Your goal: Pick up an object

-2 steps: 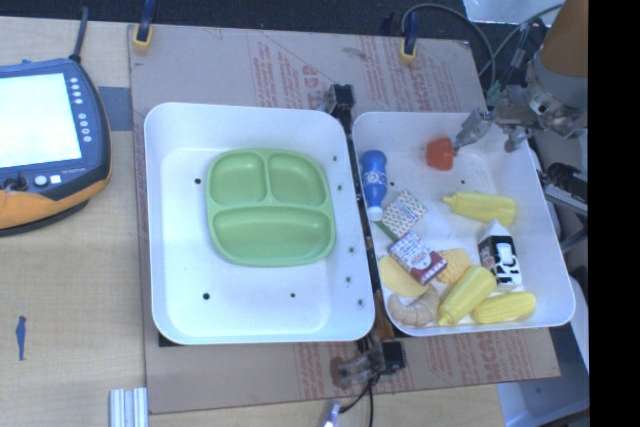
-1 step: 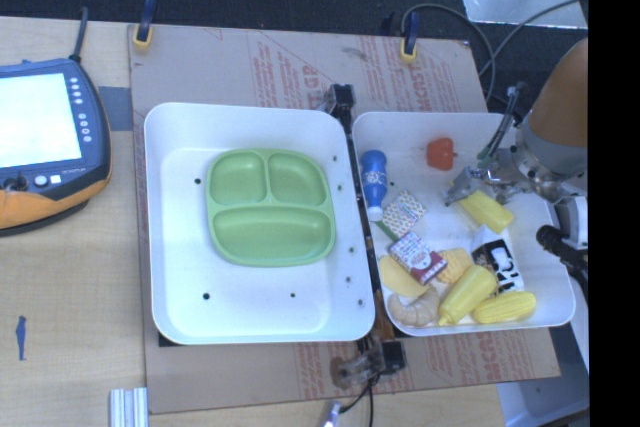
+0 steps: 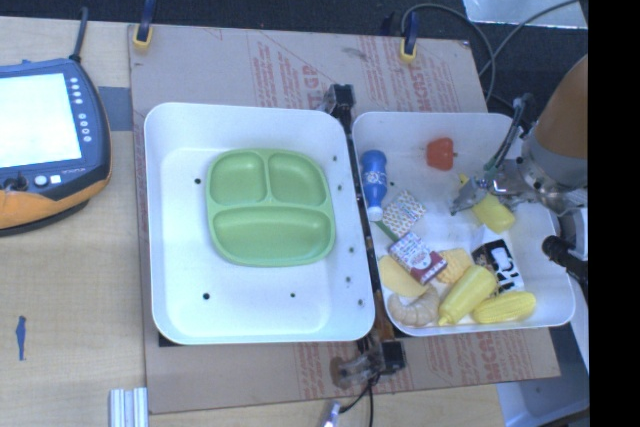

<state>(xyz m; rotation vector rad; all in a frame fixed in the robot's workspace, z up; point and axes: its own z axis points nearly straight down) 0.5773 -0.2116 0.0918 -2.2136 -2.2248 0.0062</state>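
Observation:
My gripper [image 3: 478, 193] hangs low over the right side of the right bin [image 3: 402, 127], with the grey arm and its orange band behind it at the view's right edge. A small yellow object [image 3: 495, 214] sits directly at the gripper, touching or just under it; I cannot tell whether it is gripped. Near it in the bin lie a red object [image 3: 440, 153], a blue bottle [image 3: 373, 179], a checked packet [image 3: 404, 213], a red and white box [image 3: 418, 257], a black and white item [image 3: 503, 265] and several yellow toy foods [image 3: 503, 307].
The left bin [image 3: 180, 245] holds a green divided plate [image 3: 270, 207]. A control pendant with a screen [image 3: 45, 140] lies on the bench at far left. Clamps and cables sit along the cardboard's far edge [image 3: 408, 40].

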